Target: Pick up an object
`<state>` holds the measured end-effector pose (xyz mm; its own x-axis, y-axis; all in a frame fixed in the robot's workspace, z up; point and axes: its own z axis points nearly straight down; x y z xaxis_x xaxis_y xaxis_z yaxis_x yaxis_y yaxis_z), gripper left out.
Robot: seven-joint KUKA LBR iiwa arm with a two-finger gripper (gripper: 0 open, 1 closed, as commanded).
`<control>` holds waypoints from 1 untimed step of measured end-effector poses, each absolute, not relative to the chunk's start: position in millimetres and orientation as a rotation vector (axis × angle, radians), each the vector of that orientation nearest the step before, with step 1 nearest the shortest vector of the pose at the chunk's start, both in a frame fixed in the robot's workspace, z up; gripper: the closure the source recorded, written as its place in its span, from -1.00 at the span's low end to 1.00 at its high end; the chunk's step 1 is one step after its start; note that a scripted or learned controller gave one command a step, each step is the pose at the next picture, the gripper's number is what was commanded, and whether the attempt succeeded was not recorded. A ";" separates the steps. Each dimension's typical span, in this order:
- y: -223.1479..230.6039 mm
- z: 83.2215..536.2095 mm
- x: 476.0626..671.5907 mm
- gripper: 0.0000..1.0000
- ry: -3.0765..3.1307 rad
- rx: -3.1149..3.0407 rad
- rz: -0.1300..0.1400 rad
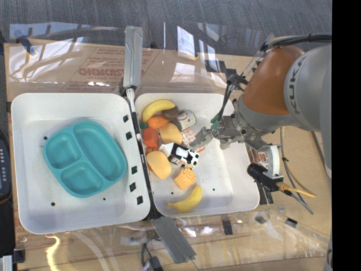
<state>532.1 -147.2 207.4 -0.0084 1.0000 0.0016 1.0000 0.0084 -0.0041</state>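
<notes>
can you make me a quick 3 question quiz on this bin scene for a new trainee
1. True or false: the teal divided plate lies in the same bin as the toy food.
2. Which bin is the gripper over? A) left bin B) right bin C) neither
3. Fill in: two bananas lie in the right bin, one at the top and one near the ____ edge.

Key
1. False: the plate lies alone in the left bin.
2. B: it hangs beside the black and white toy.
3. Bottom.
</notes>
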 end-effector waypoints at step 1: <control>-160.8 91.5 494.1 -1.00 -2.278 -2.160 0.000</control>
<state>494.1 -160.8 91.5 -0.0531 0.9986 0.0018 0.9986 0.0531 -0.0017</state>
